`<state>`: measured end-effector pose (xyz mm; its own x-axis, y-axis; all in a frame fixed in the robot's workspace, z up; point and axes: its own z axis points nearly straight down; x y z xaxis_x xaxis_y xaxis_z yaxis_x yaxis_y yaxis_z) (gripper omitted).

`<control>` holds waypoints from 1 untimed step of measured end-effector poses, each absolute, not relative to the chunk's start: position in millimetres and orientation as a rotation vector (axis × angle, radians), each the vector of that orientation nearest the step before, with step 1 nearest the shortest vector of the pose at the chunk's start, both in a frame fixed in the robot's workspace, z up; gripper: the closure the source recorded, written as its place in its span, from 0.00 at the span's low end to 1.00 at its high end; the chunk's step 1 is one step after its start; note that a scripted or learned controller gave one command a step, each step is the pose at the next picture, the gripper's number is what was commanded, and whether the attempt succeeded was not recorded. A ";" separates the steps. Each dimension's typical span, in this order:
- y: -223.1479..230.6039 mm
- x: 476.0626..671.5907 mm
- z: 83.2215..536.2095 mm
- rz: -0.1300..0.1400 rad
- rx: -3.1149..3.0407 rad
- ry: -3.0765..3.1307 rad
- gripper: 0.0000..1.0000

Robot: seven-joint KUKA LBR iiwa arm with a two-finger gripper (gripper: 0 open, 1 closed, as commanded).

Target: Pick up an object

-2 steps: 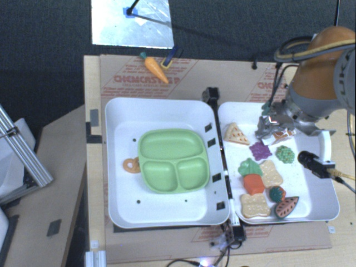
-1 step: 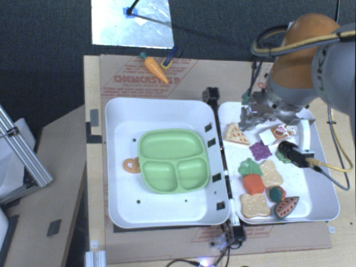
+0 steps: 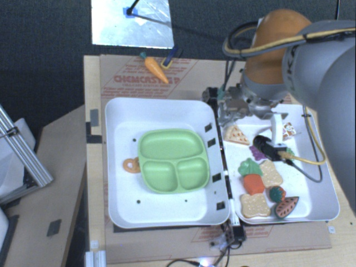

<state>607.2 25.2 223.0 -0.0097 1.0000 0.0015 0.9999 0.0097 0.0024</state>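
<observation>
Over the right bin's (image 3: 328, 202) far-left corner hangs the jaws' assembly (image 3: 233, 114), just above a pizza slice (image 3: 237, 135); whether the jaws are apart or together I cannot tell. The green divided plate (image 3: 172, 160) lies mid left bin (image 3: 119, 204).

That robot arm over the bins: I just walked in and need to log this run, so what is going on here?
The grey arm reaches in over the right bin, with its gripper low at the bin's far left corner, near a pizza slice toy. Nothing is visibly held. More toy food lies in that bin: bread slices, a watermelon slice. The left bin holds a green divided tray and a pretzel. A toy carrot lies outside on the bench.
</observation>
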 end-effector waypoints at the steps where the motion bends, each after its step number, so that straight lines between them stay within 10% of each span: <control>1: 84.7 625.3 231.4 0.008 2.209 2.232 1.00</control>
